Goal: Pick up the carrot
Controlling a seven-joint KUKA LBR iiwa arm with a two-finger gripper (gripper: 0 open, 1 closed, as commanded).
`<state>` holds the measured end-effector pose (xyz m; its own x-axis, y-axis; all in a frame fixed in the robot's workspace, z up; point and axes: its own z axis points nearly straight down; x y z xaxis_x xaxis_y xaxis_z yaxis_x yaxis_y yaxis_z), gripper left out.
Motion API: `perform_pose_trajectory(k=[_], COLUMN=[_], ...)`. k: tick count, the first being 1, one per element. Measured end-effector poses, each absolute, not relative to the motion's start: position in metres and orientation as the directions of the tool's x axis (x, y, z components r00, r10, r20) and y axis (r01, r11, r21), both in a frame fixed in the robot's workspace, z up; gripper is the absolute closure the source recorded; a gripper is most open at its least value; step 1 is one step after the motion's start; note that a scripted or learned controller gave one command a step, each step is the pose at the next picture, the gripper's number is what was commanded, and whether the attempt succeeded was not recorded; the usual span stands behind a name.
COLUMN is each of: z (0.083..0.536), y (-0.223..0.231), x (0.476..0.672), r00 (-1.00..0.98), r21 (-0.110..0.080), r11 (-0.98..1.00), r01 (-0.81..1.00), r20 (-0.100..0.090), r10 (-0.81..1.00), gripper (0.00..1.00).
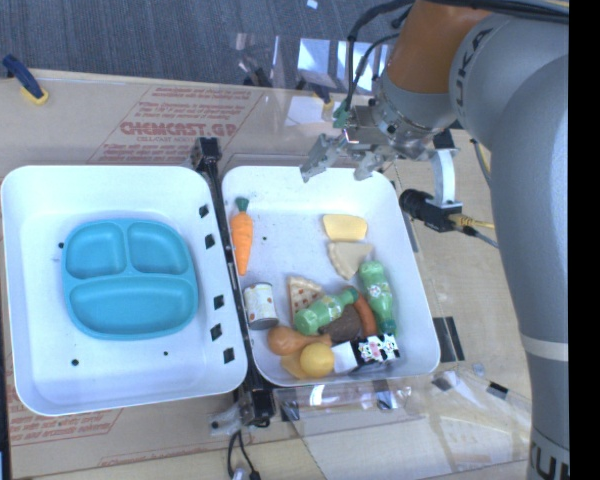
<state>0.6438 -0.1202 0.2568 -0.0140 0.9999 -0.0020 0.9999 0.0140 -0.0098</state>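
Brown cardboard covers the table, and two shallow white bins sit on it side by side. The left bin has a blue divided plate in it. The hand hangs over the far rim of the right bin, fingers spread apart with nothing between them. The carrot lies well off to the hand's left and nearer the camera, along that bin's left wall, green top pointing away. Further toward the camera from the hand there's a pile of toy food: a yellow cheese wedge, two green bottles, a small can and a lemon.
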Motion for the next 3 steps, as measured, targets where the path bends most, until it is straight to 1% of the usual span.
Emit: perform_pose_trajectory(k=[1, 2, 3], z=[0.093, 0.092, 0.09], y=[-0.108, -0.098, -0.093], x=[0.653, 0.655, 0.589], r00=[-0.045, 0.439, 0.578], r21=[-0.019, -0.006, -0.013], r11=[0.045, -0.439, -0.578], r01=[0.999, 0.898, 0.816], r20=[-0.005, -0.003, -0.007], r10=[0.999, 0.898, 0.816], gripper=[0.0, 0.0, 0.0])
